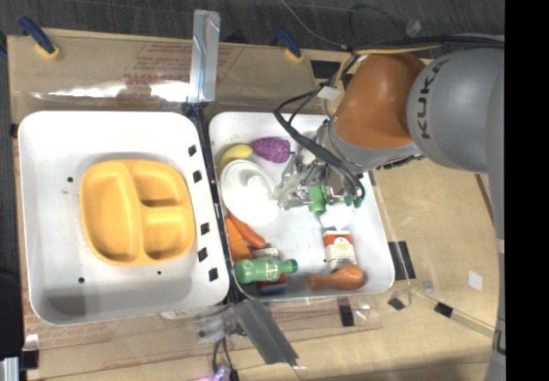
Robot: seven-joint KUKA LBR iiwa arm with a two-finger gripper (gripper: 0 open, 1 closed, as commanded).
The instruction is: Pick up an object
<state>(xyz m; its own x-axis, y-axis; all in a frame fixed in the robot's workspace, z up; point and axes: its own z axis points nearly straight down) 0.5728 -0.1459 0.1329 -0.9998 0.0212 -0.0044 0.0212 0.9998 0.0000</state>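
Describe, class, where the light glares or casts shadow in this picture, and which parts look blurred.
Camera view: glare streaks along the clear plastic sheet behind the left bin; a soft shadow sits in that bin's near left corner; the gripper over the right bin looks smeared, its fingers unreadable; the yellow tray is evenly lit.

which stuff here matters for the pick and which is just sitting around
In play: gripper, right bin, its grape bunch, lemon, white cup, green bottle, carrot, small can.
Lying about: left bin, yellow tray, blue clamps.
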